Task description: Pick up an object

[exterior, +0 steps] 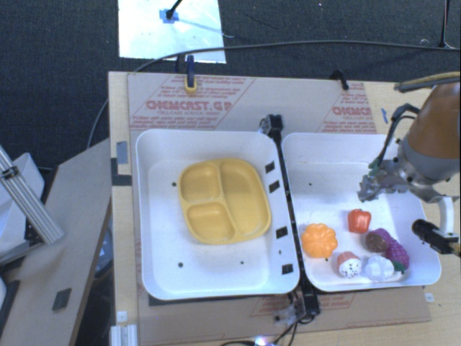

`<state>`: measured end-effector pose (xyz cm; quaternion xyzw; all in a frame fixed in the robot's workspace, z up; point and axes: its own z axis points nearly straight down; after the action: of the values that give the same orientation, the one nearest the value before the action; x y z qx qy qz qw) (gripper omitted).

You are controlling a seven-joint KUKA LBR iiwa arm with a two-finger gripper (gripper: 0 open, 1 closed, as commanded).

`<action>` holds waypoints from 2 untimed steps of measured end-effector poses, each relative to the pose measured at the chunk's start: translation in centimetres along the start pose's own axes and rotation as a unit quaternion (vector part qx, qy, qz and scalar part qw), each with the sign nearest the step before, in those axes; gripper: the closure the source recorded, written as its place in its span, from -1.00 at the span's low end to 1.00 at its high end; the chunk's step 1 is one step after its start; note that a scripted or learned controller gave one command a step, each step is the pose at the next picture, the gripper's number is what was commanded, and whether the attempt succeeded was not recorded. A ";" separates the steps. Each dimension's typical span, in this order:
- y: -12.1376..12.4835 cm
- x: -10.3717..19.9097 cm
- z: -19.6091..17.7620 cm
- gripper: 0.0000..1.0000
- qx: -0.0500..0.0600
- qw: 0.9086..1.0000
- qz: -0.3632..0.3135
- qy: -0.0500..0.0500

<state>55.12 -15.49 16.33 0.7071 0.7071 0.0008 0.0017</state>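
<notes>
"CHEMCAST GP" stands in red letters on the brown protective sheet (216,96) covering the surface, behind the bins; a second, partly readable print repeats at right

**Arm reaching in from the right, hand low**

The grey arm (432,161) enters at the right edge, its orange band (438,121) broad above the wrist. The wrist angles down and leftward, ending in the hand (369,188), a dark metallic cluster pointing down. Thin cables loop beside the wrist.
</notes>
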 end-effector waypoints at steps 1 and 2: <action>0.2 -0.4 -4.4 1.00 -0.001 1.000 -0.002 0.000; 0.3 -0.5 -5.9 1.00 0.000 1.000 -0.002 0.000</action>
<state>55.40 -15.94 22.23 0.7057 0.7085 0.0010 0.0018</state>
